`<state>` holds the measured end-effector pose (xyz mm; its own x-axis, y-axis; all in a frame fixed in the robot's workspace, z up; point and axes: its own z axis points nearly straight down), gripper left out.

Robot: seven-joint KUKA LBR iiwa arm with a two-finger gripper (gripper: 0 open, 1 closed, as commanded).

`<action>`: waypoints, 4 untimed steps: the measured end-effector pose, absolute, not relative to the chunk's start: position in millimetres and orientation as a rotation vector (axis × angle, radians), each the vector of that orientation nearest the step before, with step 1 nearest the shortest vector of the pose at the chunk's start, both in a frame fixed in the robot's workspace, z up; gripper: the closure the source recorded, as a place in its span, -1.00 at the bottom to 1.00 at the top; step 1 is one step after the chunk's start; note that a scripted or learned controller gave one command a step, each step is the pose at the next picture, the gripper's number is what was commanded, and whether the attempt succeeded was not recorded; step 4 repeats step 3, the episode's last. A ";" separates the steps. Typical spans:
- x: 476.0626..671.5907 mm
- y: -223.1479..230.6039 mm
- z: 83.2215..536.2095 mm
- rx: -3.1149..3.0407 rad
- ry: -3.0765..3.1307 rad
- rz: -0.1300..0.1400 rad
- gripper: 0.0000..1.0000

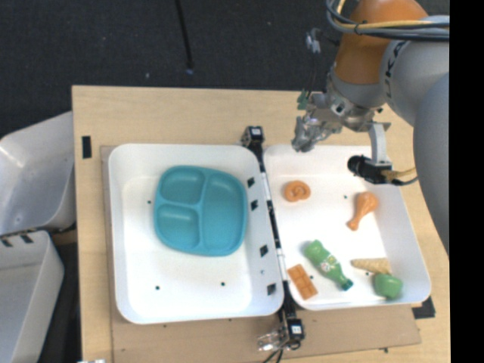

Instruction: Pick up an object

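Note:
My gripper (305,141) hangs over the far left corner of the right bin (402,225), and I see nothing in it. Several toy foods lie in that bin. An orange coiled pastry (296,191) sits closest, a short way in front of the gripper. An orange drumstick (363,208) lies to the right of the pastry. Along the near side are a green bottle (328,263), an orange waffle piece (302,280), a tan cone (370,265) and a green round fruit (388,285).
The left bin (132,278) holds a teal divided plate (201,209). A ridge with black clips (266,218) separates the two bins. The wooden bench (181,112) runs around both, and the grey arm comes in from the upper right.

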<state>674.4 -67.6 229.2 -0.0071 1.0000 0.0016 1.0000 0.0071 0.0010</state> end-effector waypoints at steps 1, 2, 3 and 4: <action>668.6 -22.2 239.6 -2.213 -2.227 -0.002 1.00; 664.5 37.1 233.2 -2.213 -2.227 0.001 1.00; 659.9 86.7 227.3 -2.213 -2.226 0.004 1.00; 659.9 86.7 227.3 -2.213 -2.226 0.004 1.00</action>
